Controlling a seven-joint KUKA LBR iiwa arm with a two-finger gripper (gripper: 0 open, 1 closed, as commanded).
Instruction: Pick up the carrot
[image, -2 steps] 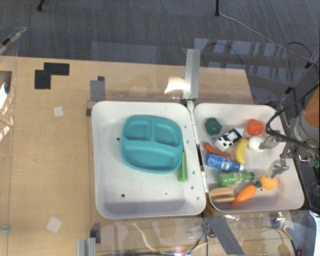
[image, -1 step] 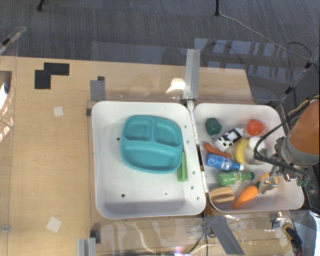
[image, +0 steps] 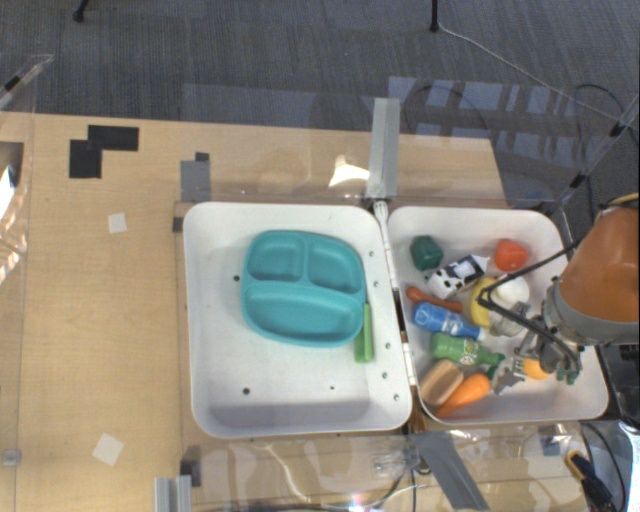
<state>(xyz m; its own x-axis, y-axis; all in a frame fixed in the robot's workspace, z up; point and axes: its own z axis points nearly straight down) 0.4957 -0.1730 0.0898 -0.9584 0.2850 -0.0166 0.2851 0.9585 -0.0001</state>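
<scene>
carrot (image: 465, 391) lying at right bin's near edge, touching bread roll (image: 440, 380) | gripper (image: 522, 368) hovering beside it, state unclear | descending should favour carrot's free end

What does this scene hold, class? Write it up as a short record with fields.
left bin: teal tray, green stick beside it
right bin: pile of toys
carrot: near the bin's front edge, beside a bread roll
gripper: low over the right bin, just right of the carrot
arm: in from the right
</scene>
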